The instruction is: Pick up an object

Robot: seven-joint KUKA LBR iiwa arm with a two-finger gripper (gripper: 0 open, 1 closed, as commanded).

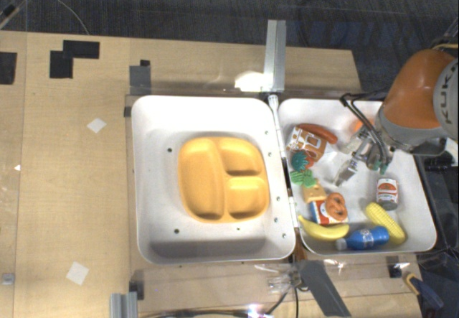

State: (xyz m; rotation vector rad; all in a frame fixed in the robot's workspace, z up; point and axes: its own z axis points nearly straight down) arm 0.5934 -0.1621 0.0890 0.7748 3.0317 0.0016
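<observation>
My gripper (351, 159) hangs over the middle of the right bin (423, 237), above bare white floor, and its fingers stand open with nothing between them. Around it lie several small toys: a sausage (319, 131) and a red-and-white box (302, 141) to its left, a teal toy (300, 160), a green toy (305, 177), and a small can (387, 192) to its lower right. Along the near side lie an orange-red packet (333, 209), a banana (323, 229), a blue bottle (366, 239) and a corn cob (385, 220).
The left bin (154, 166) holds a yellow divided tray (222, 176). A metal post (275, 54) stands behind the wall between the bins. The arm's orange band (419, 90) looms over the right bin's far right corner.
</observation>
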